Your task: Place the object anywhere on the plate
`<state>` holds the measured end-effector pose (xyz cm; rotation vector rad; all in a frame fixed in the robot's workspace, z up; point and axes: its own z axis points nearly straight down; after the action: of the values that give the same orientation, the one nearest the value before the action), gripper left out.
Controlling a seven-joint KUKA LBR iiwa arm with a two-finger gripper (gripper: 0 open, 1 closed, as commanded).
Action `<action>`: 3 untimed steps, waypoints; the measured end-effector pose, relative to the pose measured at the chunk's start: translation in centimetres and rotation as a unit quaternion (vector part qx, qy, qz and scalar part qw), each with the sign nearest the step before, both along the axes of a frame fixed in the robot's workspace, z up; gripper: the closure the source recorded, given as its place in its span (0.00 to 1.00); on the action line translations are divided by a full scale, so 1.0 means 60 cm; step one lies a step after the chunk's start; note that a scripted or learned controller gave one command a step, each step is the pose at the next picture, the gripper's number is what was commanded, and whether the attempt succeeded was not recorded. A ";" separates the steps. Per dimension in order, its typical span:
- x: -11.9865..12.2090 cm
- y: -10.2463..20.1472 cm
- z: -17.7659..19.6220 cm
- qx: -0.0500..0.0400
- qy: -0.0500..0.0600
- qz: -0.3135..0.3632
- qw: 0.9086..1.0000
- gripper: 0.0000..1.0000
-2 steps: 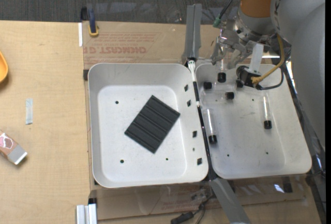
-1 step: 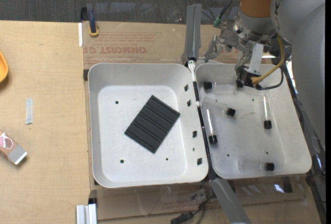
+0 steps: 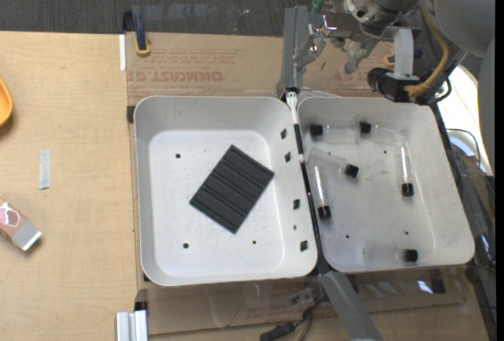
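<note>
A dark grey ribbed rectangular plate [image 3: 232, 188] lies tilted in the middle of the left bin [image 3: 157, 253]. Several clear tubes with black caps lie scattered in the right bin [image 3: 449, 205]: one tube [image 3: 339, 129] near the back wall, another tube [image 3: 319, 186] along the left wall, and a third tube [image 3: 405, 166] towards the right. My gripper [image 3: 335, 50] hangs above the back rim of the right bin, over the cardboard. It is open, with nothing between its fingers.
Behind the bins lies a cardboard sheet [image 3: 205, 68] with a blue clamp [image 3: 140, 36] on it. On the wooden bench at left are an orange object [image 3: 4, 107], a small grey strip [image 3: 44, 170] and a pink and white item [image 3: 17, 225].
</note>
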<state>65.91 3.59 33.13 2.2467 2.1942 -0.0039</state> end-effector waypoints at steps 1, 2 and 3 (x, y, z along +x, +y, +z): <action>0.001 0.103 0.021 0.000 0.000 0.282 0.959 0.00; 0.001 0.262 0.148 0.001 -0.001 0.462 0.887 0.00; -0.010 0.272 0.147 0.001 0.000 0.592 0.806 0.00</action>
<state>65.29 19.89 41.97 0.5120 3.0982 -0.0003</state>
